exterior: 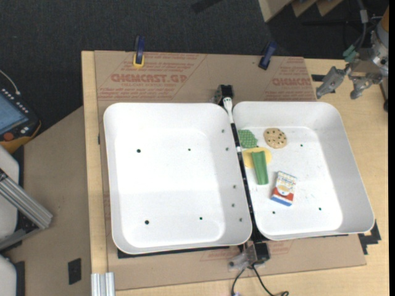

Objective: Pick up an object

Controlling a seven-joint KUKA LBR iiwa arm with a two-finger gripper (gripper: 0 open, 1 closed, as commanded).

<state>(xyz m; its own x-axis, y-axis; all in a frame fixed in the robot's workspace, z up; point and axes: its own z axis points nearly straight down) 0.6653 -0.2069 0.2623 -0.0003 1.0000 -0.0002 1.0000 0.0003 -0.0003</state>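
Two bins: you see two shallow white bins side by side on the table [92, 165], on a brown cardboard sheet [185, 73].
Left bin: the left bin [123, 122] shows its white floor with four small dark dots.
Divider: where the two bins meet, a dark strip [237, 165] runs from the far edge to the near edge.
Right bin: the right bin [345, 165] holds all the objects, gathered toward its left half.
Green patch: a green textured piece [247, 139] lies near the bin's left wall, toward the far side.
Green stick: a green bar [260, 167] lies just nearer than the patch, resting on a yellow piece [249, 159].
Cookie: a round tan cookie [275, 137] with dark spots lies right of the green patch, apart from it.
Small box: a white, red and blue box [284, 188] lies nearest you, right of the green bar.
Gripper: your gripper [344, 85] hangs beyond the right bin's far right corner, well apart from every object.
Jaws: spread, with nothing between them.
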